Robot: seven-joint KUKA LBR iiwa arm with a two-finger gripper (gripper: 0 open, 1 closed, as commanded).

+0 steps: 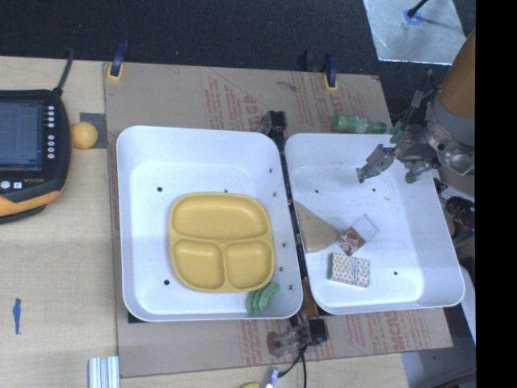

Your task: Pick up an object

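My gripper [388, 175] hangs over the far right part of the right bin [420, 285], open, with nothing between its fingers [370, 169]. Below it, near the bin's front left, lie a tan wedge-shaped piece [315, 229], a small brown packet [351, 240], a pale clear square [366, 225] and a patterned white-and-green packet [349, 270]. None of them touches the gripper. In the left bin [141, 217] sits a yellow divided plate [220, 241], with a green object [262, 298] at its front right corner.
A teach pendant [28, 153] and a yellow ball [83, 134] lie left of the bins. A green bottle [358, 124] rests behind the right bin. Clamps hold the cardboard underlay [242, 95] at the back edge.
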